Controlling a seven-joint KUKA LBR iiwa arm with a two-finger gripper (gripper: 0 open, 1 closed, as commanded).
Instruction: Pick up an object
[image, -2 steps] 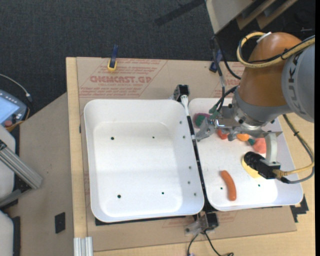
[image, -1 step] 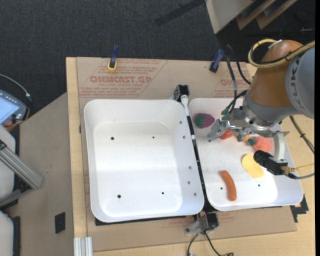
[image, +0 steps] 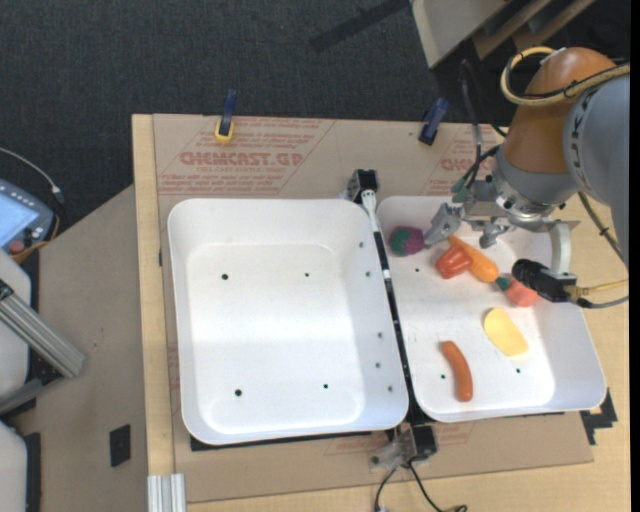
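floor (image: 120, 60): dark grey carpet | bench top (image: 300, 150): printed brown cardboard sheet | clamps (image: 226, 118): two on far edge

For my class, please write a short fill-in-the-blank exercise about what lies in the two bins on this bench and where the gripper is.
1. All the toy foods lie in the ____ bin.
2. The yellow piece lies to the ____ of the sausage.
3. The gripper hangs just above the ____ pepper.
4. The green and pink item lies near the bin's ____ wall.

Missing words: right; right; red; left
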